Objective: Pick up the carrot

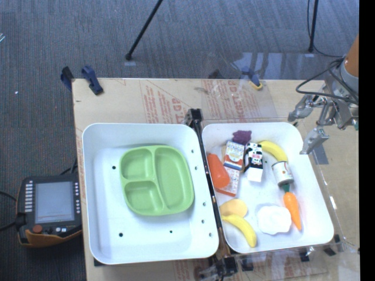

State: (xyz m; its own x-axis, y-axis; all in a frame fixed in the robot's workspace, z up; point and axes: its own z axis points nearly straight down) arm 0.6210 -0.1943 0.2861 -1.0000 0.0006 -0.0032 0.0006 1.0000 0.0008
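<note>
The carrot lies in the right bin, toward its lower right, orange body running down and slightly right, green top pointing to about 11 o'clock. That top touches or nearly touches a small can with a dark cap, just beyond it at 11 o'clock. Just beside the carrot at 8 o'clock sits a round white piece, and past that at 9 o'clock a yellow banana under a pale orange fruit. Further up the bin, at 10 to 11 o'clock from the carrot, I see a second banana, a black-and-white carton, a taller printed carton, a purple item behind them, and a flat orange-red piece against the left wall.

The left bin holds a green divided plate, well apart from the carrot at 9 o'clock.

The end effector hangs at about 1 o'clock from the carrot, over the right bin's far right corner, well apart from it and with nothing between its fingers; the two fingers stand spread apart. The arm's orange band shows at the right edge above it.

On the surface beyond the bins lie blue clamps. A handheld control pendant sits off the surface's left edge, on the floor.
</note>
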